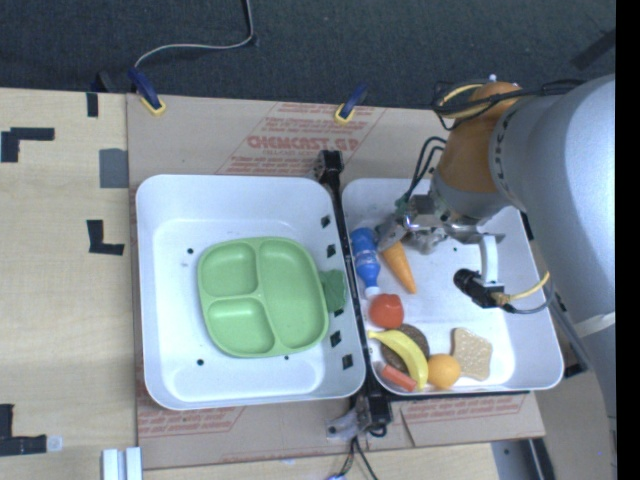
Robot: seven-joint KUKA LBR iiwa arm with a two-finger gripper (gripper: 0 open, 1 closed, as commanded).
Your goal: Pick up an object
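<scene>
**Claw low over the toy food in the right bin**

Two shallow white plastic bins sit side by side on a cardboard-covered surface point(200, 133); the left bin point(165, 268) carries a smooth green tray point(262, 295) with rounded corners and three compartments; the right bin point(520, 353) holds glossy toy food, gathered along its left and lower parts; a tapered orange carrot point(400, 266) lies at a slant beside a blue and white bottle point(365, 258) at centre frame; below them sit a round red tomato point(387, 311), a curved yellow banana point(403, 352), a small orange ball point(443, 370) and a tan, grainy slice of bread point(472, 354).

The grey arm point(560, 188) enters from the right of the frame, its orange band point(470, 153) bent downward toward the bin; the claw point(405, 223) hangs just above the carrot's upper end; whether its fingers are parted or closed cannot be told, and nothing is seen between them.
</scene>
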